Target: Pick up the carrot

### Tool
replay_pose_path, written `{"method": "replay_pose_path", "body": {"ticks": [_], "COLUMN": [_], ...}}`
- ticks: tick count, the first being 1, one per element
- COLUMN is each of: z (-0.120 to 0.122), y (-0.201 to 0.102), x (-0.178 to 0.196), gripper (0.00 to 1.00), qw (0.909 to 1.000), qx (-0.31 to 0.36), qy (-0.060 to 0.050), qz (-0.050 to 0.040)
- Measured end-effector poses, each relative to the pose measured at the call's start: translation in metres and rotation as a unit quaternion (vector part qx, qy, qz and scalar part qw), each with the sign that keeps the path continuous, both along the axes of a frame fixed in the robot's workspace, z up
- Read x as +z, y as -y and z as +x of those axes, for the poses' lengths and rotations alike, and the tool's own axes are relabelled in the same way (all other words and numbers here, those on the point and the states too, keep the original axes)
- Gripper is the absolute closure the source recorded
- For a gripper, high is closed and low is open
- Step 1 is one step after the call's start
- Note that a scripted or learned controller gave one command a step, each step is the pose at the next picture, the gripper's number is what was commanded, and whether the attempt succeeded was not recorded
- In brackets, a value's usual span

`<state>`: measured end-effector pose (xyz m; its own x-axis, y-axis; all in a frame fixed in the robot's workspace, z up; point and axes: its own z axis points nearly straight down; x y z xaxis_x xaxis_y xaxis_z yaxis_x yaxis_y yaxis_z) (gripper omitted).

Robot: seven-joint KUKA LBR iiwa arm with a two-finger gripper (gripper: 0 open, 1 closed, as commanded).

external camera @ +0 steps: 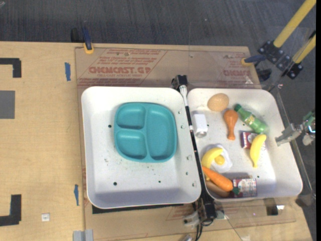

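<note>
The carrot (217, 178) lies at the near edge of the right bin (288, 172), slanting from the divider toward the near wall, its thick end touching a small can with a red label (245, 187) that lies on its side. Just behind the carrot sits a fried egg toy (217, 157), white with a yellow yolk. Farther right, a banana (257, 149) rests lengthwise beside a small dark packet (246, 139). The gripper (295, 133) is at the right rim of this bin, well apart from the carrot, level with the banana and outside the bin wall; whether the fingers are apart or together I cannot tell, since they are small and blurred there, and nothing shows between them. Farther back lie a white cylinder (200, 124), a chicken drumstick (230, 122), a green bottle (250, 118) and a tan egg-shaped item (217, 102) near the far wall. In the left bin (95, 149) a teal divided plate (146, 131) sits near the middle. Both bins rest on the desk (40, 134), which is covered with brown board.
</note>
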<state>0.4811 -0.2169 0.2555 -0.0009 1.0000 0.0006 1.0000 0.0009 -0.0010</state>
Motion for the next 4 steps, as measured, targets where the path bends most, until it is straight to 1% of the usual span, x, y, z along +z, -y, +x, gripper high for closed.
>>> {"method": "replay_pose_path", "body": {"ticks": [1, 2, 3, 4], "z": [0.001, 0.021, 0.062, 0.132], "y": [-0.046, -0.128, -0.087, -0.079], "x": [-0.16, -0.135, -0.137, -0.151], "gripper": [0.0, 0.0, 0.0, 0.0], "qw": [1.0, 1.0, 0.998, 0.9942], "qx": [-0.003, -0.001, -0.064, -0.108], "qy": [0.005, 0.004, 0.002, 0.0], "qz": [-0.0026, 0.0007, -0.0014, -0.0007]}}
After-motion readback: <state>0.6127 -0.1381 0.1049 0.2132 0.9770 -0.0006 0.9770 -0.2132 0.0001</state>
